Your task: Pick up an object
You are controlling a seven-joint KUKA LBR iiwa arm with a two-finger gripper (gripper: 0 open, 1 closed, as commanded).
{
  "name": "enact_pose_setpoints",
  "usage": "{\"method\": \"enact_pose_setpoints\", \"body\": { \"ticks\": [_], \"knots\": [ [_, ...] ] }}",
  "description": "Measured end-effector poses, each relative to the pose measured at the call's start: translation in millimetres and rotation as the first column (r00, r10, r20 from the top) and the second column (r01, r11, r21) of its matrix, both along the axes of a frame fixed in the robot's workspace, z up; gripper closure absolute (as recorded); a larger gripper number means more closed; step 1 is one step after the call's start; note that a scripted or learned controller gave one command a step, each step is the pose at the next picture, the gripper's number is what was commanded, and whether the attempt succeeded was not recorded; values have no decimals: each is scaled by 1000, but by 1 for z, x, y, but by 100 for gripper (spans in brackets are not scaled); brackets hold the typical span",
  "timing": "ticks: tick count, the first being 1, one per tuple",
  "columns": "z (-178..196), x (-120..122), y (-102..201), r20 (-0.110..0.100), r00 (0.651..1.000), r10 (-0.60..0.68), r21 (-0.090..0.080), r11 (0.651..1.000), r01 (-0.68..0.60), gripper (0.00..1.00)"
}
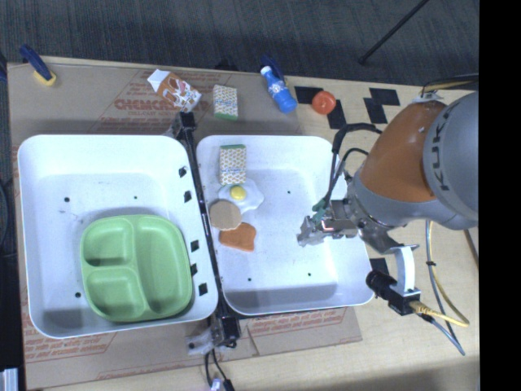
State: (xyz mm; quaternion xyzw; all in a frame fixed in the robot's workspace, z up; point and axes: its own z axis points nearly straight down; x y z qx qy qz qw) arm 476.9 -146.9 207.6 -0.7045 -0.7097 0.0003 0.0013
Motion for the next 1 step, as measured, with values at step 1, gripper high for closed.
{"method": "enact_pose_setpoints", "body": {
  "ticks": [1],
  "knots": [
    [-1, 0, 0, -1, 1000, -1, 0, 1000, 1, 100]
  ]
}}
